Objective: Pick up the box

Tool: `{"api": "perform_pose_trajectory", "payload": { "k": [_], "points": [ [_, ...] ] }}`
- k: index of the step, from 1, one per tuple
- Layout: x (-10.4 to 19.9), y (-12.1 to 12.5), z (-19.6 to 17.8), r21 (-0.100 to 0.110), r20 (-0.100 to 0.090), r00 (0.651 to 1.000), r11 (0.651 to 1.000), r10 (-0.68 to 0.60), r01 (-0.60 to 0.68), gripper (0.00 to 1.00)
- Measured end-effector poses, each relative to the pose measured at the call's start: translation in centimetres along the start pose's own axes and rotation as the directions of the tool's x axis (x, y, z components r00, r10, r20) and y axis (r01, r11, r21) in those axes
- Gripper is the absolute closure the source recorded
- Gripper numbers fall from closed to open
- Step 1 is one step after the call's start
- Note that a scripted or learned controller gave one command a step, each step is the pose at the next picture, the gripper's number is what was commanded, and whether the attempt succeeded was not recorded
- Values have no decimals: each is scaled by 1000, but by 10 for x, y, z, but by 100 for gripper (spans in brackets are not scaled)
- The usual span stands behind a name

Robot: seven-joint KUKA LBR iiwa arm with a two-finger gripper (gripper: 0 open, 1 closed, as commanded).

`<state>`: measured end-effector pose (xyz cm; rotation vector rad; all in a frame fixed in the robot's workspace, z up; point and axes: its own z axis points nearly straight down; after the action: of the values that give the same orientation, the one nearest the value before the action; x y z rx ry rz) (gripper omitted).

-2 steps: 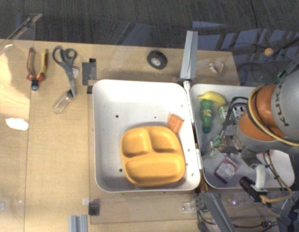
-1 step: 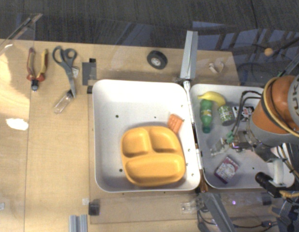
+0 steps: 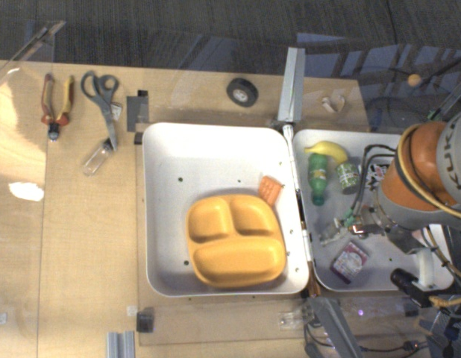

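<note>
camera view: you have the box (image 3: 350, 260) lying flat in the right bin (image 3: 380, 139), just below the hand (image 3: 355, 224). i cannot tell its state; a slanted descent may shove the box aside.

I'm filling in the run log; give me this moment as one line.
arm: over right white bin | gripper: above small purple box, box not held | left bin: yellow divided tray, orange item

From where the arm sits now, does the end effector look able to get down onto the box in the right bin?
Probably yes. The box lies flat on the right bin floor, apart from the green bottle and can, with the end effector just above it.
</note>
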<state>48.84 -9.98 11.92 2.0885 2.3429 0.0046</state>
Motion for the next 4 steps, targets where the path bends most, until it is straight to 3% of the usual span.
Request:
{"api": "perform_pose_trajectory", "payload": {
  "k": [1, 2, 3, 4],
  "points": [
    [-32, -4, -8, -1, 2, 1000, 1000, -24, 24, 0],
    [-23, -1, 29, -8, 4, 1000, 1000, 9, -9, 0],
    [0, 0, 19, -2, 1, 1000, 1000, -11, 11, 0],
    [-32, 54, 30, -10, 3, 988, 988, 153, -153, 0]
  ]
}}
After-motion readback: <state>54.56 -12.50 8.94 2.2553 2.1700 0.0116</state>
